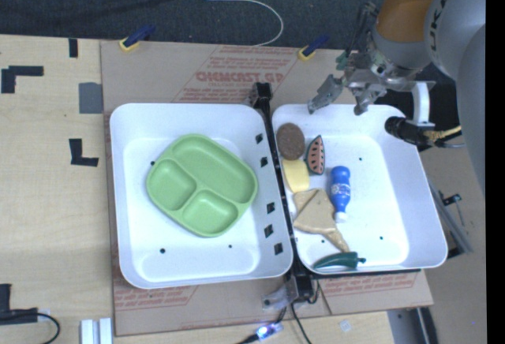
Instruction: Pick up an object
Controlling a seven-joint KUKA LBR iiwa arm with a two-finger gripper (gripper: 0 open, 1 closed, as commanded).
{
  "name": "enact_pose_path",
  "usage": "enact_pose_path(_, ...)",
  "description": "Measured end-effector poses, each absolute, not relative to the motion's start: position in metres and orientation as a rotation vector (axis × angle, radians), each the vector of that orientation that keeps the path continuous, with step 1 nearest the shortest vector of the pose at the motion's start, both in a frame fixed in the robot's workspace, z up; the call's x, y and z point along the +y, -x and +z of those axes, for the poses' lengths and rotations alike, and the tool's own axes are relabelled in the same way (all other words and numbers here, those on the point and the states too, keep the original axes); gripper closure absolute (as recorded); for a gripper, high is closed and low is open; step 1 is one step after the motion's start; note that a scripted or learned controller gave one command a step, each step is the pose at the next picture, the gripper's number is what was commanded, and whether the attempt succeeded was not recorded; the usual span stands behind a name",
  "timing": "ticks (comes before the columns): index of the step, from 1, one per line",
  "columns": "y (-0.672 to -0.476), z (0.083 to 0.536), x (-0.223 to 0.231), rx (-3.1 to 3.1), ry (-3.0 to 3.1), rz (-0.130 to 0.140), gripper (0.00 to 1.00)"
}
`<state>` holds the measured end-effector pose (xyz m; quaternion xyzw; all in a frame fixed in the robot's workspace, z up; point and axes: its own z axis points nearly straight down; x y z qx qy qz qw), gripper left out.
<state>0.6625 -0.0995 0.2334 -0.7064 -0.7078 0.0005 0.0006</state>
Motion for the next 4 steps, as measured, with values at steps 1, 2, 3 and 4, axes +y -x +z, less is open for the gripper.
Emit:
enact_pose_path(1,-0.616,0.133,-0.102,-2.213,2.214,0.014,0.00)
enact_pose_path(2,-0.606,0.084,-0.095,-2.220,2.218,0.005,0.00)
enact_pose_path(3,-0.606,0.096,-0.095,-2.222,2.218,0.004,1.00)
enact_pose_path(4,-0.624,0.190,-0.017,-2.235,2.214,-0.012,1.00)
